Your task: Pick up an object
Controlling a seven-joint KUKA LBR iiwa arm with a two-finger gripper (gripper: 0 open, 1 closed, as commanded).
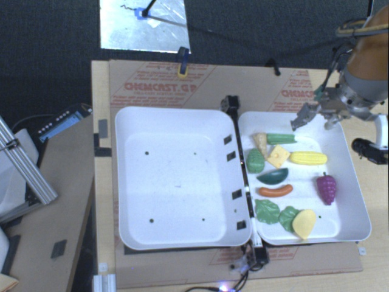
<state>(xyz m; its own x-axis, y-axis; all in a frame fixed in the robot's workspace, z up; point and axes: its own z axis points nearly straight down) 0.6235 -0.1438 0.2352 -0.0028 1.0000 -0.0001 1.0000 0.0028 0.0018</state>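
The right white bin [346,163] holds several toy foods. Among them are a green cucumber [281,138], a yellow corn cob [308,158], a yellow cheese wedge [279,156], a purple grape bunch [327,188], an orange sausage [275,191] and a yellow lemon [304,223]. My gripper [315,121] hangs over the bin's far edge, just above and right of the cucumber. Its fingers are spread open with nothing between them.
The left white bin [176,175] sits beside the right one, with a black hinge strip [238,163] between them. Both rest on a cardboard sheet [158,84]. A foil-covered panel [143,17] lies at the back and a yellow clamp [183,62] at the cardboard's far edge.
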